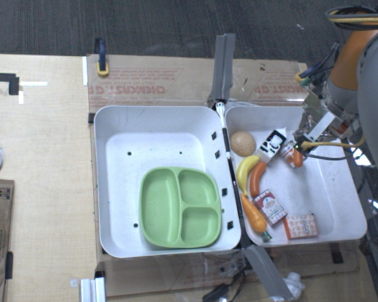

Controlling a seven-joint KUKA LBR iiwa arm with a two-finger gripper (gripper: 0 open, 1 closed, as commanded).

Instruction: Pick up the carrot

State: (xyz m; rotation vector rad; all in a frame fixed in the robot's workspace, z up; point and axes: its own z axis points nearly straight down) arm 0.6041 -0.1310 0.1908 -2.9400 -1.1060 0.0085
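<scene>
Camera view: the carrot [254, 215] lies in the right bin [340, 231], against the bin's near-left wall, touching the small red packet [270, 207]. Its long axis runs from upper left to lower right, stem end lower. The gripper [294, 153] sits toward the bin's far side, so the carrot lies down-left of it, past the sausage [257, 178]. Whether the gripper is clenched or released, I cannot tell.
</scene>
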